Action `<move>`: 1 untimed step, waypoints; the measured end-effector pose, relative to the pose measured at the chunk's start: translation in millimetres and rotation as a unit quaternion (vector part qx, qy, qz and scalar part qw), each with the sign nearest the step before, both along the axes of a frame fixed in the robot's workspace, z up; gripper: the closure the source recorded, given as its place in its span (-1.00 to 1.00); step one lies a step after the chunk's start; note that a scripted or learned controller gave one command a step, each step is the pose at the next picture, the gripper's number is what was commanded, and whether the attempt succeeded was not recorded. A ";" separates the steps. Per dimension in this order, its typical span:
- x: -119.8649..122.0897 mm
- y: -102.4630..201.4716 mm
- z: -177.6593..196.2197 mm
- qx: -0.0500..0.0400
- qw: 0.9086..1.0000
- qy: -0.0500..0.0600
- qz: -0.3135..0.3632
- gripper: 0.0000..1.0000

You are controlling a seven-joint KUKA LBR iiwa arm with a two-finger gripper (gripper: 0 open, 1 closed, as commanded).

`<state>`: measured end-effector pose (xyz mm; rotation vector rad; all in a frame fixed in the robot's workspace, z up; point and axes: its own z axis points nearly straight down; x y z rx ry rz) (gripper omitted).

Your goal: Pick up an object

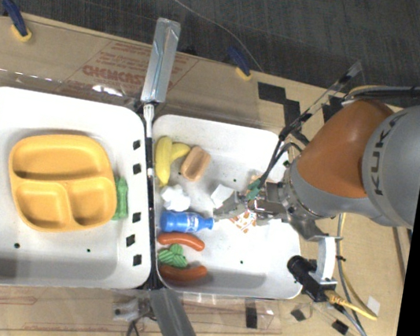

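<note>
Grey KUKA arm [386, 165], orange band, black lettering, trailing cables.

Banana [163, 160], bun [194, 163], blue bottle [183, 222] (lying flat), perhaps sausages [181, 241].

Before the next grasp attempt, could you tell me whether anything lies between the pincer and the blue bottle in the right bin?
Nothing visible does. The pincer hangs just up-right of the blue bottle, with bare bin floor between them. The crumpled white item lies beside that path, above the bottle.

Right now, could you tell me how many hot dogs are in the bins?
2: one hot dog lies below the blue bottle; another sits at the right bin's front edge. Clutter may hide more.
</note>
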<state>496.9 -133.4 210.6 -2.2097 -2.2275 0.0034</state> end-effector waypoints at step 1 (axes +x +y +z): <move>12.6 -79.5 -19.0 -0.001 1.000 0.000 -0.014 -1.00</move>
